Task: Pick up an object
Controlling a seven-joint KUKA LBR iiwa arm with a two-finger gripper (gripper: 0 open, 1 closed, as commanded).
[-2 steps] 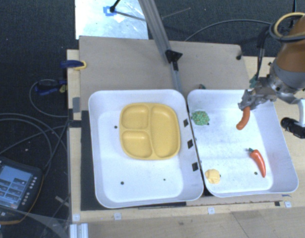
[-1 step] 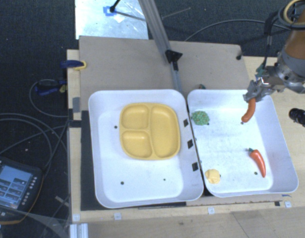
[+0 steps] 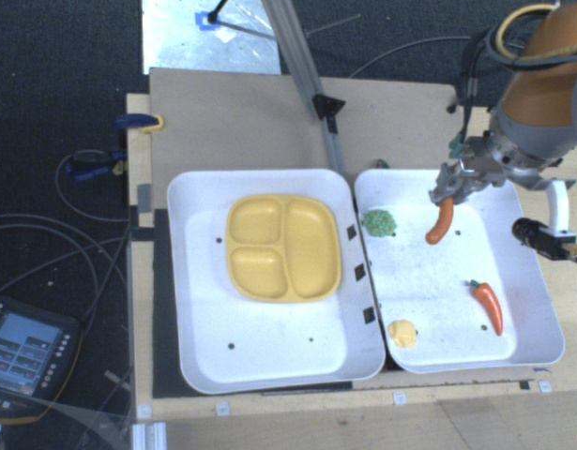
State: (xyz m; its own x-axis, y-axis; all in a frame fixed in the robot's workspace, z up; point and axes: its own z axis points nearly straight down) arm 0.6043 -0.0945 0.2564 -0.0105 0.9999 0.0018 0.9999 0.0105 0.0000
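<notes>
The gripper [image 3: 450,193] hangs over the far part of the right bin [image 3: 527,340], its metal fingers pinching the upper end of a small orange sausage-shaped piece [image 3: 440,224]. The piece is smooth, rounded at both ends and slightly curved; it dangles nearly upright from the fingertips, tilted a little, above the bin's white floor near the far edge. Above the gripper the arm's grey wrist widens into a glossy orange band [image 3: 551,59].

On the floor of the same bin lie three other things. A green, knobbly clump like a broccoli floret [image 3: 379,221] sits near the far left corner, just beside the wall shared with the other bin. A small pale-yellow lumpy piece [image 3: 402,333] rests near the near left corner. A slim red-orange pepper [image 3: 488,306] with a green stem end, tapering to a point, lies toward the near right corner.

The left bin [image 3: 199,345] is a shallow white tray with rounded corners. Near its middle lies a matte yellow plastic plate [image 3: 283,247], rounded-square and divided into three compartments.
</notes>
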